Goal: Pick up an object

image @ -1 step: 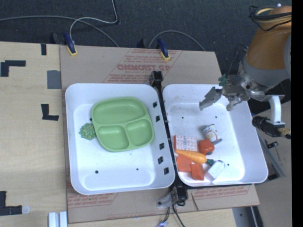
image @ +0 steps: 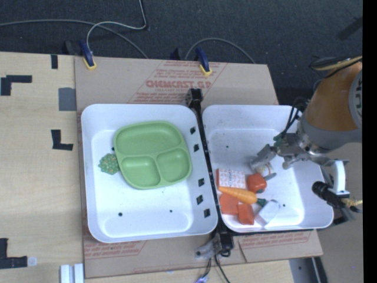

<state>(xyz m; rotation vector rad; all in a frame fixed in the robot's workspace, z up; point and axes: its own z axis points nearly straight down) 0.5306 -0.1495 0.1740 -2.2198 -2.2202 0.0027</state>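
Observation:
Several small objects lie clustered at the front left of the right bin. They include a red-and-white checkered packet, an orange carrot, a round red vegetable, red pieces and a white-grey item. My gripper reaches in from the right and hangs just above the red vegetable. It is open, with nothing between its fingers. The grey arm with its orange band covers the bin's right rim.
The left bin holds a green divided plate and a small speckled green object at the plate's left edge. A black divider runs between the bins. Bare white floor shows at the back of the right bin.

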